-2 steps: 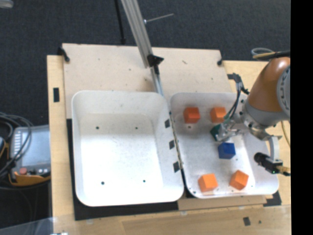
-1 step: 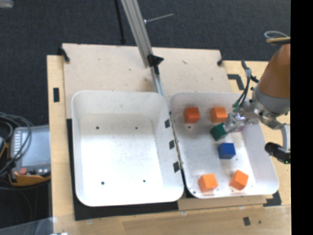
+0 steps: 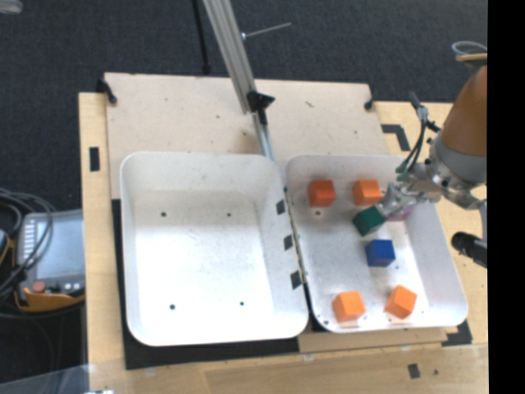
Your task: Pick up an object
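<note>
In the right bin lie several orange cubes: two at the back and two at the front. A blue cube sits in the middle. A dark green cube rests tilted just behind the blue one. My gripper hangs low over the bin's back right part, right beside the green cube's upper right corner and next to the back right orange cube. Whether it touches the green cube is unclear.
The left bin stands beside the right one, their rims meeting at the middle. A slanted metal rail rises from the back of the bench. Grey equipment with cables sits off the bench's left edge.
</note>
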Robot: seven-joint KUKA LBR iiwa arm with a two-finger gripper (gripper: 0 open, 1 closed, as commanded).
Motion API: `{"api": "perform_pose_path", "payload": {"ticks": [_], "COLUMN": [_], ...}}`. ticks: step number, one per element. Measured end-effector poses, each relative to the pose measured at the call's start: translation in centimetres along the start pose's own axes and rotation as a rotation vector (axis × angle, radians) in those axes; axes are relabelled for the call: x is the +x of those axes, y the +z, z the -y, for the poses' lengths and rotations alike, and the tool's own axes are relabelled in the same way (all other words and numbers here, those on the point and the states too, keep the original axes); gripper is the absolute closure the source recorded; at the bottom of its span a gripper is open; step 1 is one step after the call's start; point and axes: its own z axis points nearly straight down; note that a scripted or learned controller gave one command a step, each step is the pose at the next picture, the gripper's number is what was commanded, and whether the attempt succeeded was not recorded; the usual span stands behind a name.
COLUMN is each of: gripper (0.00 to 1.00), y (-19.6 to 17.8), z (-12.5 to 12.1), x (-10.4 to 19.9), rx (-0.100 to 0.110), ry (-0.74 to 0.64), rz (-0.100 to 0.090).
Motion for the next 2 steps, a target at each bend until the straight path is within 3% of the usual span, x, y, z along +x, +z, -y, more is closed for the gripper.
{"api": "perform_pose_path", "payload": {"ticks": [2], "gripper": [1.00], "y": [-1.0], "z": [0.7], "x": [10.6], "rx": [0.003], "ry": [-0.004], "rz": [-0.003]}}
